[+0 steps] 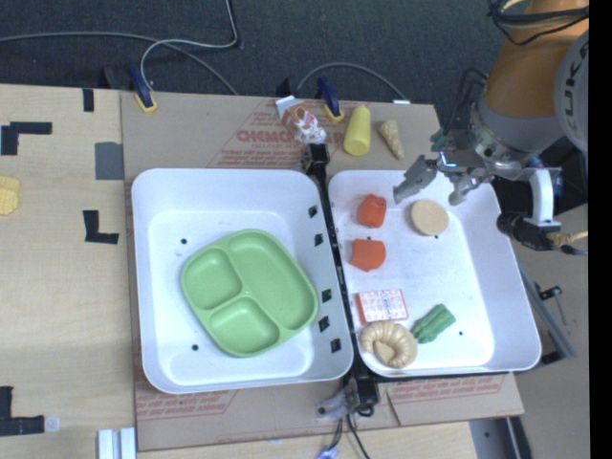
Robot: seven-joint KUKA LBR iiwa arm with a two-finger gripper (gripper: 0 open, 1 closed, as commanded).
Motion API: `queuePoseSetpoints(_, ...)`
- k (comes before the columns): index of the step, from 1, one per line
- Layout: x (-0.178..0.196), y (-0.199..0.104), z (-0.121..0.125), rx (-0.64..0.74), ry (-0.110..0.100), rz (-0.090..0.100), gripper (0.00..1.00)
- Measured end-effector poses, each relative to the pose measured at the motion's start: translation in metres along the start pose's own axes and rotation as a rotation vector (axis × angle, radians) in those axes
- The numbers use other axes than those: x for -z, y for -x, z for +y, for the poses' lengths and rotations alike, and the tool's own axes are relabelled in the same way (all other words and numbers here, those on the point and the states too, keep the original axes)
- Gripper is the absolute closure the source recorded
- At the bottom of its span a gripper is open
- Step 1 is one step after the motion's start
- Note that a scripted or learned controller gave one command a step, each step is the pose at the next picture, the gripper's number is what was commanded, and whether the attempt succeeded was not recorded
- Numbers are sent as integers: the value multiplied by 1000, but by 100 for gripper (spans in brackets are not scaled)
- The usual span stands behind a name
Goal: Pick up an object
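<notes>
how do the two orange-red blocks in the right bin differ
The upper block lies nearer the bin's far edge; the lower block lies nearer the red-printed card. The upper block looks redder and taller, the lower block more orange and squat. Both are small and rest near the right bin's left wall.

Lab: clamped cardboard bench (239,137), cables (191,41)

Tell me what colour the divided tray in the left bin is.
Light green; the divided tray shows plainly in the camera view.
</notes>
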State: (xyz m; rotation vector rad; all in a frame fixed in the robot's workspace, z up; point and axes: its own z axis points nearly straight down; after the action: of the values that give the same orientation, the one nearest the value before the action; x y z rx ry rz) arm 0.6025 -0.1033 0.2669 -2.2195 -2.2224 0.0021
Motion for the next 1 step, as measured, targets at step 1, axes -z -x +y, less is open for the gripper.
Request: queuePoseSetpoints(1,-78,-4,64,0,-2,0,0)
